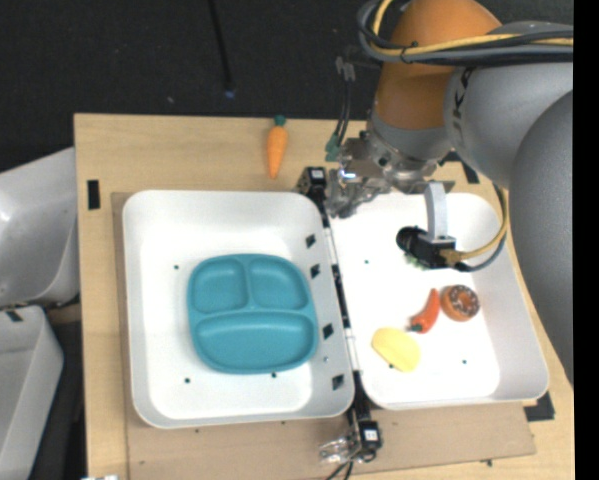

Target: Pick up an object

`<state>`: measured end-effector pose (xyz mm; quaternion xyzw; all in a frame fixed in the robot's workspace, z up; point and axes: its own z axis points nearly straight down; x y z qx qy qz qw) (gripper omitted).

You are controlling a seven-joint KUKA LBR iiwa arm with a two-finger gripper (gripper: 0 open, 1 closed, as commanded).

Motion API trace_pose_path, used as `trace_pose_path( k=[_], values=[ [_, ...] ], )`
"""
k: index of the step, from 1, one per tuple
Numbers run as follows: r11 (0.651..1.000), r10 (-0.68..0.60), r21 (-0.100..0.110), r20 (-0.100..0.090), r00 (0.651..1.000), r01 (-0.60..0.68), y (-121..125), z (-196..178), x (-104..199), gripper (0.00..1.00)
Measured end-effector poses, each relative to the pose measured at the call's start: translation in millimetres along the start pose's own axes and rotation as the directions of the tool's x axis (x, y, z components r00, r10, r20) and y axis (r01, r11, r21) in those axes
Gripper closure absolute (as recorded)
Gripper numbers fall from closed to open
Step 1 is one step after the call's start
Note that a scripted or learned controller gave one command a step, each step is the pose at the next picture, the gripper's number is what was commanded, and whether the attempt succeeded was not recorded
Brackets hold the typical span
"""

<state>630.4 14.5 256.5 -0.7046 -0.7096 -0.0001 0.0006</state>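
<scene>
In the right bin (479, 368) lie a yellow piece (396, 349), a red pepper (426, 313) and a brown round thing (460, 303) (the last two touching). The pincer (351, 190) hangs at the bins' shared edge, its state hidden. A teal tray (251, 312) fills the left bin (149, 368); a carrot (276, 147) lies on the bench (179, 148).

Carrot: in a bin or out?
Out. The toy carrot lies on the bare wooden bench behind the left bin, beyond its far rim, clear of the gripper.
</scene>
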Motion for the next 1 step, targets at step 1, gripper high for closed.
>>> trace_pose_path(
  k=[1],
  values=[
    [1.000, 0.001, -0.002, 0.001, 1.000, -0.001, 8.4, 13.0, 53.5, 1.00]
  ],
)
